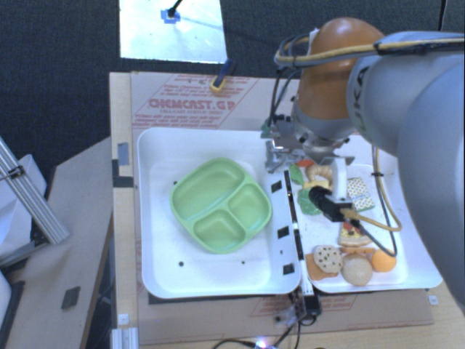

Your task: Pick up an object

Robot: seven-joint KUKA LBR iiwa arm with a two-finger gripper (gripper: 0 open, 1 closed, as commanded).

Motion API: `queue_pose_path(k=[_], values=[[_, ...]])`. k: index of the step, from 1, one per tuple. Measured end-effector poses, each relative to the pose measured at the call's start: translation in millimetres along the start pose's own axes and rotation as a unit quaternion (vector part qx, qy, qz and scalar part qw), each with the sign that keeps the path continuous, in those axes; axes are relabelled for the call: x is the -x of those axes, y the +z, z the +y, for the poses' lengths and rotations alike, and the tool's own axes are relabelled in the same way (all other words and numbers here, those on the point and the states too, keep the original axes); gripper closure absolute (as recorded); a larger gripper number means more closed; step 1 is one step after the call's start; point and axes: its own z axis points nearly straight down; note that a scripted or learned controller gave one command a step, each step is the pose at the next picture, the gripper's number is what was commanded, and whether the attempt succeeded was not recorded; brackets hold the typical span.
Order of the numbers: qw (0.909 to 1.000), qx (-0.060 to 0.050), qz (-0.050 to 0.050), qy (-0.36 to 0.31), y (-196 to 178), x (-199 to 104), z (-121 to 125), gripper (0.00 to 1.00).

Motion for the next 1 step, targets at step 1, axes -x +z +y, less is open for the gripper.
queue_pose_path(k=[1], values=[[1.0, -0.001, 0.0, 0.002, -4.6, -19.0, 9.9, 1.0]])
